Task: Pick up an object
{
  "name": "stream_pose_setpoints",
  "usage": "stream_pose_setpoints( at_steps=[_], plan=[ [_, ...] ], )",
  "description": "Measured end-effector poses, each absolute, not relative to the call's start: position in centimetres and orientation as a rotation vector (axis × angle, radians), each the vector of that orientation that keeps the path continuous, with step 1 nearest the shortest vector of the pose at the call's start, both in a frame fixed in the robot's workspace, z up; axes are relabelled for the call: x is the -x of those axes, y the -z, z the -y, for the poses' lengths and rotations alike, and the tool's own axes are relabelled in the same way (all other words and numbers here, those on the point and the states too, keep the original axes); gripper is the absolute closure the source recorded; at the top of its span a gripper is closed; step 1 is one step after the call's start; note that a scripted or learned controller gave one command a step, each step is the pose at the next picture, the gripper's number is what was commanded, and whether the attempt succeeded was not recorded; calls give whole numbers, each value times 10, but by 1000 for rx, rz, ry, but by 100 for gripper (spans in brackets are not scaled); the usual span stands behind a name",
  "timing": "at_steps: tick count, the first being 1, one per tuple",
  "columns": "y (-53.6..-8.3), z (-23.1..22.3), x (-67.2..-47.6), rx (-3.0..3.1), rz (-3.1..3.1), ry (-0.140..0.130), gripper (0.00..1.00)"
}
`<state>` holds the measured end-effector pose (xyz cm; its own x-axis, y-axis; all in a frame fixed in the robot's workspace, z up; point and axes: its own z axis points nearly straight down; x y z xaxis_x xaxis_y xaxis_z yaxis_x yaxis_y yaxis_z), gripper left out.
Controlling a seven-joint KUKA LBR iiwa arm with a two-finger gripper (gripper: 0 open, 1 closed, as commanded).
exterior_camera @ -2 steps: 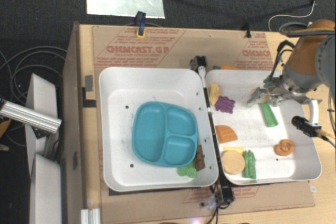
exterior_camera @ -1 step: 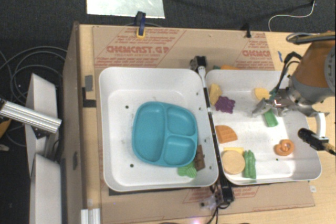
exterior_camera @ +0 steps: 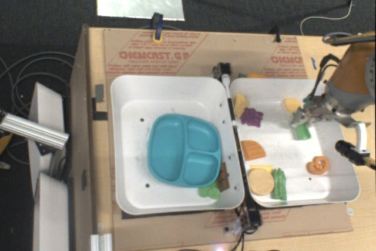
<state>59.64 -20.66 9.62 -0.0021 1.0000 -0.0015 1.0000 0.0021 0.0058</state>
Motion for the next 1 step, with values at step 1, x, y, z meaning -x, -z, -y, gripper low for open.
stream_pose_setpoints(
  at_steps=[1],
  plan=[
    [-164,121,-674,-2198,-2231,-17,100]
  ],
)
